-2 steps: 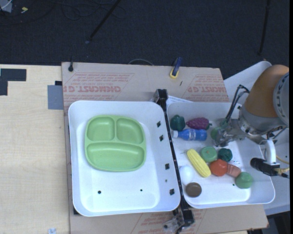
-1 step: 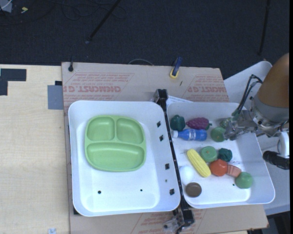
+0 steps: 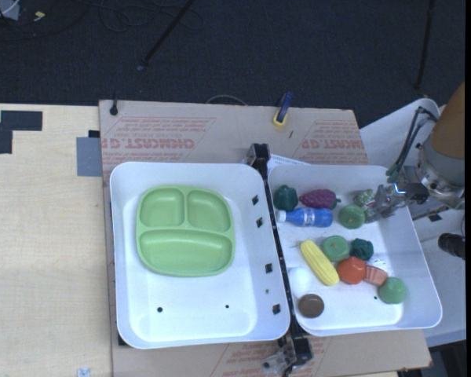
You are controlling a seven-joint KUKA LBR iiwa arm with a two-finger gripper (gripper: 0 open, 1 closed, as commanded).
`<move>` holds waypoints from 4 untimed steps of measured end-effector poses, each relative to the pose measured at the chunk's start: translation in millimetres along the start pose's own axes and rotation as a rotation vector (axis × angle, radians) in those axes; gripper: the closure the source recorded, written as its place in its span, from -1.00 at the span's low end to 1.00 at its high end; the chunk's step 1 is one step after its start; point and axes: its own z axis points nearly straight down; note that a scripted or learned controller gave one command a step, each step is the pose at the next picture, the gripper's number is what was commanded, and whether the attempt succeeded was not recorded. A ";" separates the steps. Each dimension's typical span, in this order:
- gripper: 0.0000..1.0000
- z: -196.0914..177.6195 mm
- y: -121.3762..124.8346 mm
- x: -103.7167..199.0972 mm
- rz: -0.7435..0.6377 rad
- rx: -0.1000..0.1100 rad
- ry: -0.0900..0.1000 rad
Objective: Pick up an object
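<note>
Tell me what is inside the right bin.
The right bin holds a yellow corn cob, a blue bottle, a purple piece, several green pieces, an orange-red piece and a brown disc. The tool covers part of its upper right.

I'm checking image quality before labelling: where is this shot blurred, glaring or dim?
Camera view: the gripper is smeared and hard to read; the right bin glares near-white, washing out its rim; the green divided plate is evenly lit and fairly sharp; the floor behind is dim.

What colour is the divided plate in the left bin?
Light green; the plate shows plainly in the camera view.
</note>
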 end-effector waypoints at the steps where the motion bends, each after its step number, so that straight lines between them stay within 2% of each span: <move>1: 1.00 -23.9 0.2 -1.1 -0.001 0.001 0.001; 3: 1.00 -11.9 26.4 113.0 -0.006 0.004 0.003; 4: 1.00 -25.1 37.9 166.7 -0.005 0.003 0.004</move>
